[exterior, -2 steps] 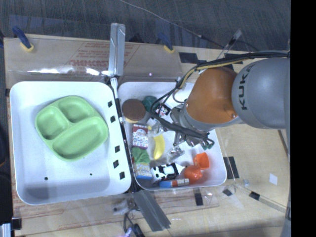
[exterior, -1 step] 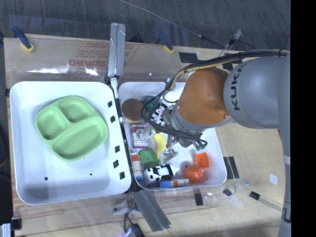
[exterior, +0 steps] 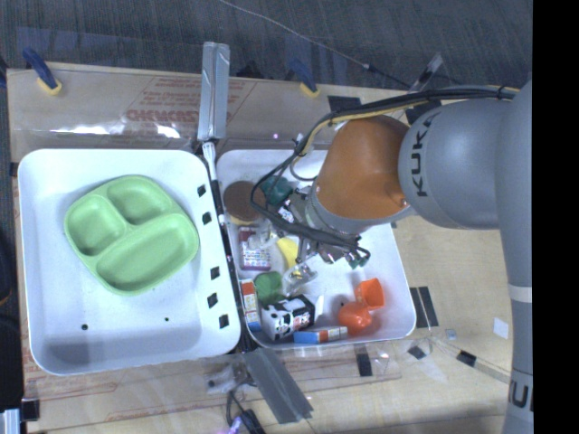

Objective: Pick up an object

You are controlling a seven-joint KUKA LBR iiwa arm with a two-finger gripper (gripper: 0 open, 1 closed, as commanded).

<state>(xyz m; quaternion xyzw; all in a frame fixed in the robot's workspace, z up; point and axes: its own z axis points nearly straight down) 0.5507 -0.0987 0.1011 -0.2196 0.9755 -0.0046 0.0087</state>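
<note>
The arm reaches in from three o'clock and hangs over the right bin [exterior: 403, 283], its hand [exterior: 303, 265] low among the clutter, probably because that bin holds every loose thing worth picking; whether the hand is open or closed I cannot tell, and nothing shows gripped. Likely targets crowd its tip: a yellow piece [exterior: 287, 249] at eleven o'clock, a green piece [exterior: 268, 287] at seven, a black-and-white toy [exterior: 289, 317] at six, orange pieces [exterior: 360, 307] at four. The left bin [exterior: 36, 242] carries a green divided plate [exterior: 131, 233], apart.
</note>
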